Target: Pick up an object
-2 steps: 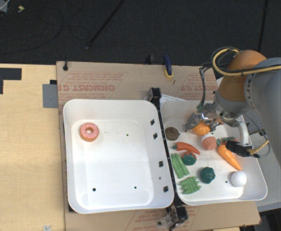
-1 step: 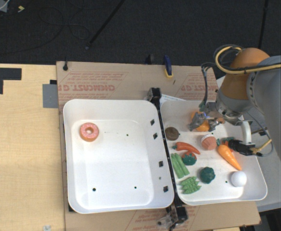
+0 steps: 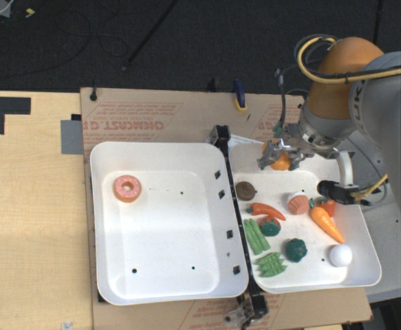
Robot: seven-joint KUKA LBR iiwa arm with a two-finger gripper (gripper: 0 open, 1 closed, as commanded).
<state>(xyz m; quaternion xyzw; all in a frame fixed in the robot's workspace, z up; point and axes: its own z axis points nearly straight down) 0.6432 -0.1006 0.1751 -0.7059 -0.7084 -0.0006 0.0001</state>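
Currently gripper (image 3: 280, 158) grips a small orange object (image 3: 280, 162) at right bin's (image 3: 365, 267) far edge; pink donut (image 3: 127, 188) in left bin (image 3: 111, 280).

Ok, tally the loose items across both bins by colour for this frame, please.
Pink: 2, doughnut and round piece
Green: 4
Orange: 2, carrot and piece at the gripper
Red: 1, chilli
Brown: 1
White: 1, egg
Total: 11

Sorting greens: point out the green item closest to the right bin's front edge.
The ridged light-green piece in the right bin; the pea pod and dark broccoli lie farther back.
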